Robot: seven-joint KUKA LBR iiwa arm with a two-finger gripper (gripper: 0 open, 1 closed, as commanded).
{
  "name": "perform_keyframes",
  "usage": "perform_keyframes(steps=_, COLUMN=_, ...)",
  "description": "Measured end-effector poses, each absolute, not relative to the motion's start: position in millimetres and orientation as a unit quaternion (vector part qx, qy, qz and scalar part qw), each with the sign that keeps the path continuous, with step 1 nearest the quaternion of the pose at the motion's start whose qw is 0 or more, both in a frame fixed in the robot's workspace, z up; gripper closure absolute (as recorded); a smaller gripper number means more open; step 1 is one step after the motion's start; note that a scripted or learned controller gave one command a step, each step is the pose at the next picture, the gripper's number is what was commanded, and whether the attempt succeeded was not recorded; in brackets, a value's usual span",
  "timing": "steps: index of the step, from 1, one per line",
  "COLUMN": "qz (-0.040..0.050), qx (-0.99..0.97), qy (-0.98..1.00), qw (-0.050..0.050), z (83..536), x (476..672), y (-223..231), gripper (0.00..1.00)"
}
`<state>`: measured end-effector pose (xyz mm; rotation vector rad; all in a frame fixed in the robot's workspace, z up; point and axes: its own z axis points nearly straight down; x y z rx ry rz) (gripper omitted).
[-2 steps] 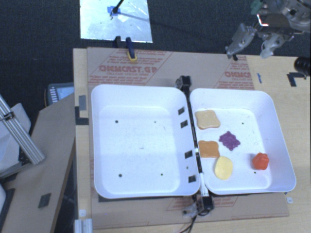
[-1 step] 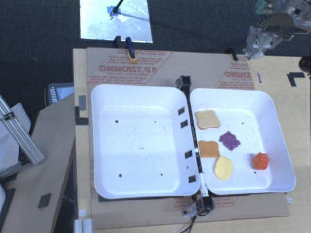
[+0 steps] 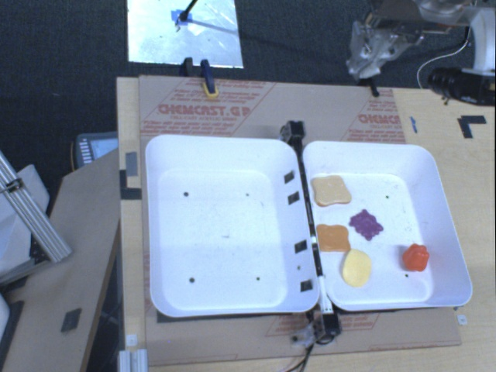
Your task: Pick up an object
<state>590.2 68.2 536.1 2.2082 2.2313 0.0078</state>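
Note:
Several small objects lie in the right bin (image 3: pixel 431 178): a tan toast slice (image 3: pixel 331 191), an orange-brown slice (image 3: pixel 334 238), a purple grape bunch (image 3: pixel 366 224), a pale yellow round piece (image 3: pixel 356 268) and a red pepper-like piece (image 3: pixel 415 258). My gripper (image 3: pixel 366 66) hangs high at the top right, beyond the bins' far edge and well away from every object. Nothing shows between its tips.
The left bin (image 3: pixel 163 177) sits beside the right one, joined by a black clip strip (image 3: pixel 302 215). A cardboard sheet (image 3: pixel 232 107) lies under both. A shiny metal plate (image 3: pixel 184 20) lies at the back left, and black cabling (image 3: pixel 465 84) at the far right.

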Motion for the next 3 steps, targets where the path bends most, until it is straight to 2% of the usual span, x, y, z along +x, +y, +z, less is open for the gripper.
perform_keyframes(steps=1, qz=0.0016, qx=0.702, qy=0.712, qw=-0.001, z=535, x=569.7, y=148, gripper=1.00)
perform_keyframes(steps=2, qz=0.0018, qx=0.702, qy=0.712, qw=-0.001, z=535, x=540.3, y=240, gripper=1.00)
perform_keyframes(steps=3, qz=0.0049, qx=0.708, qy=0.706, qw=0.003, z=536, x=672.8, y=233, gripper=1.00)
